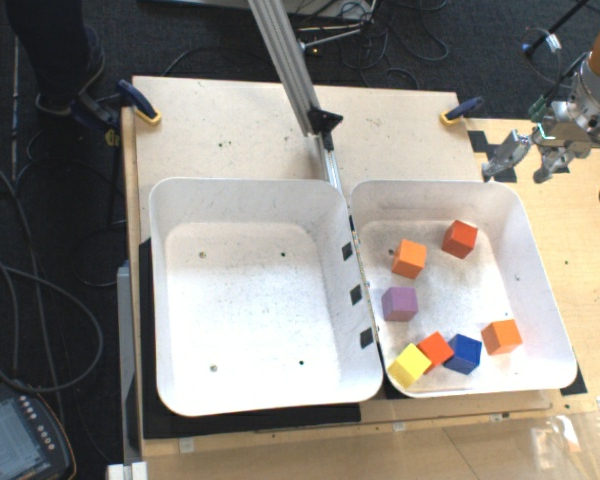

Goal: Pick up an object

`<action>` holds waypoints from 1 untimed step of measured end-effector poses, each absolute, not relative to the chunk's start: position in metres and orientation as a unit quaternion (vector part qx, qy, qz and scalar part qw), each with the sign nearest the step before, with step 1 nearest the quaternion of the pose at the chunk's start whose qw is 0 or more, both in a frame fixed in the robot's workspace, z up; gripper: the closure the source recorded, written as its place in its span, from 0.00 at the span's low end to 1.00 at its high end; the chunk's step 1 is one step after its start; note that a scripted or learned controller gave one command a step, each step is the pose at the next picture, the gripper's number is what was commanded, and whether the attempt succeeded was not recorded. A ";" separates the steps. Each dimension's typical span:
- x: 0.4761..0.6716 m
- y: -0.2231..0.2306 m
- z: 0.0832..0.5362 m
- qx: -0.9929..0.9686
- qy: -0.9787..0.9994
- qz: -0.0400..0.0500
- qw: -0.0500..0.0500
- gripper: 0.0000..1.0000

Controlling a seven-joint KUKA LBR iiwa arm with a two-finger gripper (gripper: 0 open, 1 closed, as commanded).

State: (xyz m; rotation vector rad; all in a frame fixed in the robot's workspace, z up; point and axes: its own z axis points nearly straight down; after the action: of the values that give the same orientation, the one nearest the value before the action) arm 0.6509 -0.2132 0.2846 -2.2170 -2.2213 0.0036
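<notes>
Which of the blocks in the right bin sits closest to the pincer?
The red-orange foam cube at the far right of the bin's cluster; it lies nearest the pincer, while every other block sits lower in the view.

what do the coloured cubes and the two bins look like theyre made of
Cubes, such as the purple cube and blue cube: probably painted wood or foam, judging by flat matte colour and no glare. Right bin and left bin: likely thin moulded plastic, with smooth rounded rims, scuffed and speckled.
</notes>
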 end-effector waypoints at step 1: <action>0.652 -0.213 0.288 -0.706 -0.708 0.000 0.000 0.00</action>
State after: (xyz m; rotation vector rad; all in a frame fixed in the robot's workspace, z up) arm 0.6517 -0.2128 0.2876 -2.2179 -2.2262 0.0016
